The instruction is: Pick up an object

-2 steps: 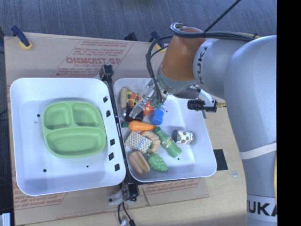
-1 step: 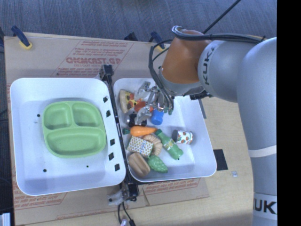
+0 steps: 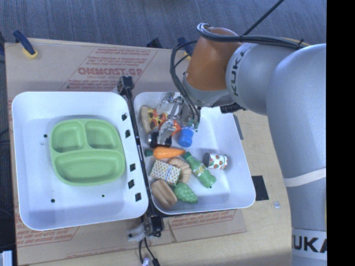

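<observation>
**Jaws low over a crowded bin, choice of target not yet plain**

Grey and broad, the arm's near link fills the right of the view, and beyond it the orange band (image 3: pixel 213 60) sits above the wrist. From there the gripper (image 3: pixel 176 115) reaches down into the upper part of the right bin (image 3: pixel 236 148). Its metal parts merge with the clutter beneath, so whether the jaws are spread or pressed together cannot be told, and nothing is seen pinched between them.

Any toy in that bin would serve the task. Just beside the gripper lie a pizza slice (image 3: pixel 148 117) and a blue cup (image 3: pixel 185 137); below them a carrot (image 3: pixel 167 153), then a checkered block (image 3: pixel 166 173), a green bottle (image 3: pixel 199 170), a bread roll (image 3: pixel 163 193) and green grapes (image 3: pixel 186 193), many touching one another. A small spotted cup (image 3: pixel 217 160) lies somewhat apart toward the right wall. On the left of the worktop (image 3: pixel 83 54), the other bin (image 3: pixel 28 148) holds a green divided plate (image 3: pixel 87 151).

Doing the step well probably means settling on one piece with free sides. The blue cup looks the nearest fair candidate, since its flanks seem partly open. A straight descent, a firm close and a slow vertical lift would likely keep neighbours from being dragged along.
</observation>
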